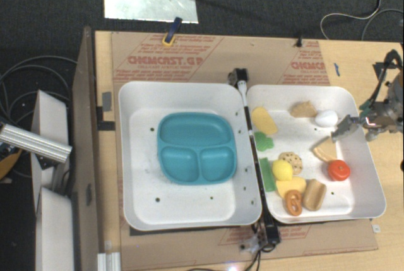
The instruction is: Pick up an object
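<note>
Nearest, a pretzel [293,202] in the right bin [372,191]; the gripper [346,127] hovers over the bin's right side, its state impossible to tell; the tomato [339,170] below it looks light, smooth, likely slippery; grip its middle

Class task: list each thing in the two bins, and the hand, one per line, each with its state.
Blue tray: flat in left bin.
Tomato: loose in right bin.
Egg: loose, next to hand.
Cookie: flat.
Pretzel: flat.
Hand: over right bin, near egg.

Two bins [145,99], one teal tray [196,147]
</note>
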You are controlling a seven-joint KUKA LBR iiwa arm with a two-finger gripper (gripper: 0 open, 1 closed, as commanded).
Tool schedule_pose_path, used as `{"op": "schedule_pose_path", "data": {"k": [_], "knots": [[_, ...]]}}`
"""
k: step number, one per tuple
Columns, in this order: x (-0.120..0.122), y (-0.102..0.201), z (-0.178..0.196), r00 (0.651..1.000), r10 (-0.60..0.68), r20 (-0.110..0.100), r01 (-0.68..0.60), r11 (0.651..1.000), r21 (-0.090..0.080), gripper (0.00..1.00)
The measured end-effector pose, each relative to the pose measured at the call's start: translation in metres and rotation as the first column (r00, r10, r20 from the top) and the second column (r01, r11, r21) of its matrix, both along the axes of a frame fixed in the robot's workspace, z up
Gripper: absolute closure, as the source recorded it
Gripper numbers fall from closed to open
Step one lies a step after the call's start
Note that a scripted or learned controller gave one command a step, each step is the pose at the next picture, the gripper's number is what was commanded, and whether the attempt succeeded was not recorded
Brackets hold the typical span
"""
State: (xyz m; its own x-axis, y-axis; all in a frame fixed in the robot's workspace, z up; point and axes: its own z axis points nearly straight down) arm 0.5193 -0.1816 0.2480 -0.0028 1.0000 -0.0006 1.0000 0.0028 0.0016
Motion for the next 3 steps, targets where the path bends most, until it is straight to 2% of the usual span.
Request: {"op": "schedule_pose_path", "data": {"k": [1, 2, 3], "knots": [[0.015, -0.025, -0.121, 1.0, -0.003, -0.009, 0.003, 1.0, 0.002, 0.0], [-0.027, -0.013, -0.135, 1.0, -0.003, -0.005, 0.003, 1.0, 0.002, 0.0], [-0.024, -0.014, -0.123, 1.0, -0.001, 0.003, 0.001, 1.0, -0.001, 1.0]]}}
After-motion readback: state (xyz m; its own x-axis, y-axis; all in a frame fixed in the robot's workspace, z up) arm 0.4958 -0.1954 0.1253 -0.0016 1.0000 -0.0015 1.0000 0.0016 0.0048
